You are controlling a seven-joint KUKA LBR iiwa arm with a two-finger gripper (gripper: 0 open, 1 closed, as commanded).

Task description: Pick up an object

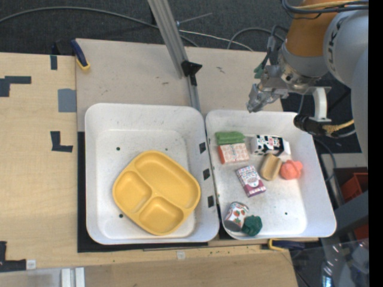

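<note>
Camera view, looking down at a slant: the gripper [256, 103] hangs at the end of the grey arm [353, 34], just past the far rim of the right bin [311, 220], at about one o'clock in the frame. Its fingertips are a small dark blur against the bench, so whether they are apart or closed I cannot tell; nothing is visible between them. An orange band [314, 17] sits above the wrist.

Nearest the tool, at about seven o'clock from it inside the right bin, lies a green block [230, 137], with a pink-and-white packet [233, 153] touching its near side. At five o'clock from the gripper is a black-and-white carton [269, 143]. Just below that lies a tan cylinder [270, 167], with an orange-pink lump [291, 170] at its three o'clock and a small maroon box [251, 180] at its eight o'clock. Further out, against the bin's near rim at about six o'clock, a white patterned cup [236, 214] rests beside a dark green lump [252, 225], the two touching.

The left bin [102, 160] adjoins the right one and holds a yellow divided tray [157, 191]. A metal post [167, 26] rises at twelve o'clock behind the bins.
</note>
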